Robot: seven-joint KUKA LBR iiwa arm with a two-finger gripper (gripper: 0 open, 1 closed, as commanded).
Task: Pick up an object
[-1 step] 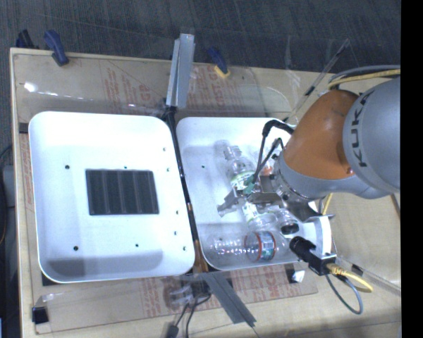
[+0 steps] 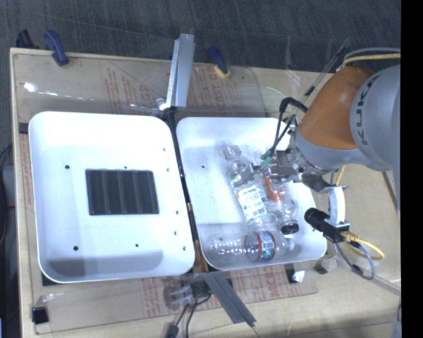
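- You have the arm (image 2: 352, 118) reaching in from the right, its orange band above the right bin (image 2: 197, 189).
- Your gripper (image 2: 275, 171) sits low over the right bin's right half, amid the clear plastic bottles; whether it is clenched or released you cannot tell from this view.
- One bottle with a white label (image 2: 250, 201) lies tilted mid-bin, just beside the gripper.
- Another bottle (image 2: 247, 246) lies on its side along the bin's near wall, with a red and blue label.
- A smaller clear bottle (image 2: 233, 155) lies further up the bin.
- The left bin (image 2: 56, 189) holds a dark ribbed rectangular block (image 2: 122, 192) at its middle.
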